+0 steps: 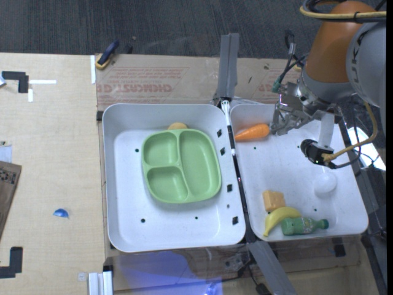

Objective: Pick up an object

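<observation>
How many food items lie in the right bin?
3 in the right bin: a carrot at the far left corner near the gripper, a yellow-orange block and a banana near the front. The arm may hide more.

Blue-handled tool (pixel 108 52) and cardboard sheet (pixel 156 78) behind the white bins (pixel 113 183).

Single fixed camera above the pale wooden bench (pixel 49 165), angled down at a slant, far enough back to frame both shallow white plastic bins (pixel 116 183) side by side, grey-and-orange robot arm (pixel 344 42) entering from the frame's right
</observation>
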Controlling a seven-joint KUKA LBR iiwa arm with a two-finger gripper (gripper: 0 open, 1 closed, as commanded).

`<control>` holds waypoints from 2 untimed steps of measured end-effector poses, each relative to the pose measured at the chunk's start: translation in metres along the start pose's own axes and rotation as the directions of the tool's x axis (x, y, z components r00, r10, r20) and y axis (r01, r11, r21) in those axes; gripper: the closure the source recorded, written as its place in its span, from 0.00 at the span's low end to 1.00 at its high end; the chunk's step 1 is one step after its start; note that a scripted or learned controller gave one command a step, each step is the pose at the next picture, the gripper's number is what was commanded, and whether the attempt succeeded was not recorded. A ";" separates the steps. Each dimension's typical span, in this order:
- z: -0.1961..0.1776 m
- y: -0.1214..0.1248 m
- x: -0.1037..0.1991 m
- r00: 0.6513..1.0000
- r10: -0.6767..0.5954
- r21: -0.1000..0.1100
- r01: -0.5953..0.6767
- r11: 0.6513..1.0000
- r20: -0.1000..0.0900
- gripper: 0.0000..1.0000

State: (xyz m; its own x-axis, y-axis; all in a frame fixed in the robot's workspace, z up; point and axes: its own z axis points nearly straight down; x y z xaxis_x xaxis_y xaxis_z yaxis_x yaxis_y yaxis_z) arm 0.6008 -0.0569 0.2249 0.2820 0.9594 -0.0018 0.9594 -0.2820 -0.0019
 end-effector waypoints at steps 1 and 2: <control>0.035 0.027 0.041 0.999 -0.048 0.000 0.048 0.999 0.001 1.00; -0.057 0.050 0.020 0.912 -0.410 -0.002 0.410 0.912 0.001 1.00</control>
